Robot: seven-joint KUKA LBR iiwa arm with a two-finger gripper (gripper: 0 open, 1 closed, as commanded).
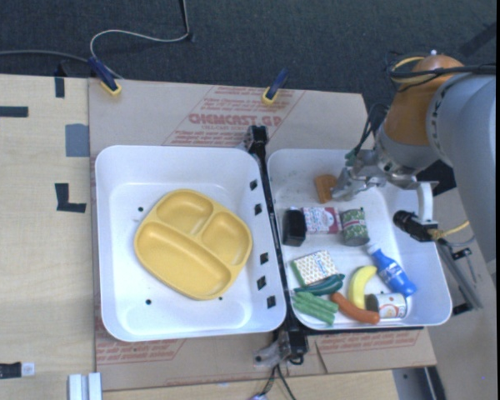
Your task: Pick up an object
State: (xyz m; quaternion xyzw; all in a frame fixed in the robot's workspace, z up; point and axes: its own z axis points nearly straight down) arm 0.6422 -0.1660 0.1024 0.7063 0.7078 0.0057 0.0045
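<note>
The bench is covered by a brown cardboard sheet (225, 119) with red printed letters, held at its far edge by two blue and yellow clamps (106, 76). To the left of it lies a pale wooden surface (29, 223) with dark tape marks. Beyond the bench the floor is a dark carpet (275, 23), and a thin cable (142, 36) runs across it.

Two white bins stand side by side. The left bin (117, 173) holds a yellow divided tray (193, 242). The right bin (421, 294) holds many small things: a brown piece (323, 187) at the far side, a black block (294, 227), a small red and white packet (320, 219), a green can (352, 226), a blue bottle (391, 270), a banana (361, 284), a checked box (314, 267), green vegetables (317, 305) and an orange carrot (355, 308) at the near edge.

The gripper (352, 182) is low in the far part of the right bin, just right of the brown piece. If it is released or clenched, I cannot tell.
</note>
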